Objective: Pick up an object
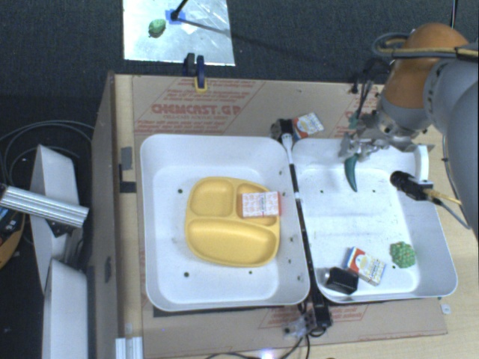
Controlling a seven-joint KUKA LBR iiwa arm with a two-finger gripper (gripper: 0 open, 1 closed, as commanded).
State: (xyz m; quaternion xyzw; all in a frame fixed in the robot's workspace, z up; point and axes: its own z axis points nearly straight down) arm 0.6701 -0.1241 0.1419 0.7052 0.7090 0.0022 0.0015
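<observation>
You've got the gripper (358, 149) over the right bin's (438, 234) back end, its grip state I cannot tell, a slim teal piece (350, 174) right beneath it, likely light, stiff, slick plastic, best pinched across its narrow middle.

A teal curved object (351, 172) is hanging over the right bin's far part. A small card box (365, 265), a black block (342, 280) and a green ball (403, 254) are lying at its near edge.
</observation>
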